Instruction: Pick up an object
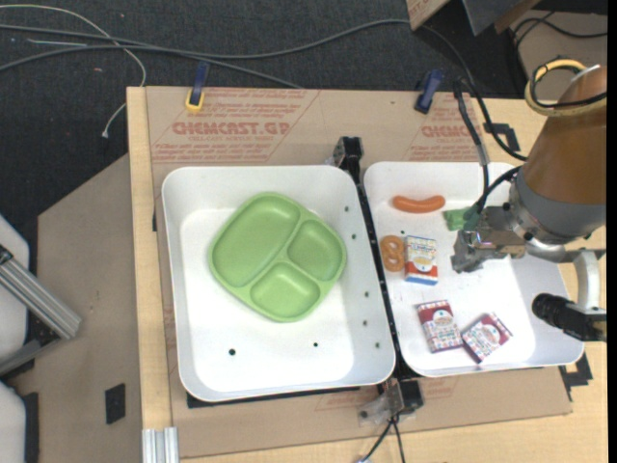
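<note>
The pincer [469, 256] is seen low in the right bin [540, 360]; whether it is open or closed cannot be told. A green piece [454, 219] lies at its 11 o'clock; a small carton [421, 258] lies at 9 o'clock; an orange sausage [418, 203] lies beyond.

Green divided plate [279, 256] in left bin [183, 287]; cables [87, 41] on dark floor.

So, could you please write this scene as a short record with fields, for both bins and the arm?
left bin: green divided plate
right bin: orange sausage, pretzel, small upright carton, two flat red packets, green item partly hidden
end effector: over right bin, right of the carton; grip state unclear
</note>
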`<state>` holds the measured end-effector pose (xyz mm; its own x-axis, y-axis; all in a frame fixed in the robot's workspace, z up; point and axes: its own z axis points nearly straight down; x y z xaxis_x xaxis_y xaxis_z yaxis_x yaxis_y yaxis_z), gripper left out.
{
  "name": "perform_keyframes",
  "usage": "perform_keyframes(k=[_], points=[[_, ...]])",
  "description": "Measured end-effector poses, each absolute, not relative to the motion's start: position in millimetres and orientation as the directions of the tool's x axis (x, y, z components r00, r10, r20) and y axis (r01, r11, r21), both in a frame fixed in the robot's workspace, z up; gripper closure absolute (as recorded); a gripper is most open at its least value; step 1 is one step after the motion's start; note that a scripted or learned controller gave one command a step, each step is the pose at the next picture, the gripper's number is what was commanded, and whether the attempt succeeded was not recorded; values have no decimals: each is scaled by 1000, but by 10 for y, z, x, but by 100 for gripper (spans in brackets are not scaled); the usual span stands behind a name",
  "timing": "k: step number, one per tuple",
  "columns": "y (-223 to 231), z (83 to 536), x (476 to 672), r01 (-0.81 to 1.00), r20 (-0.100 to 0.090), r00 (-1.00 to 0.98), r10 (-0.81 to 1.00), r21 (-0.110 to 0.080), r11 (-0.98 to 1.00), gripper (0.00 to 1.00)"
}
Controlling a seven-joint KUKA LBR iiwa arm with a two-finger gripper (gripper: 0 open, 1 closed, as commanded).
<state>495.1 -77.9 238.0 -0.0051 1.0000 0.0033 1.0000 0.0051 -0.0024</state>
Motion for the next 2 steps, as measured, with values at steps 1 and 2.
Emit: perform_keyframes(k=[1,2], points=[[-275,2282,5089,1000,3,-6,1000,-2,6,100],[307,2186,5178,1000,2,-6,1000,-1,6,100]])
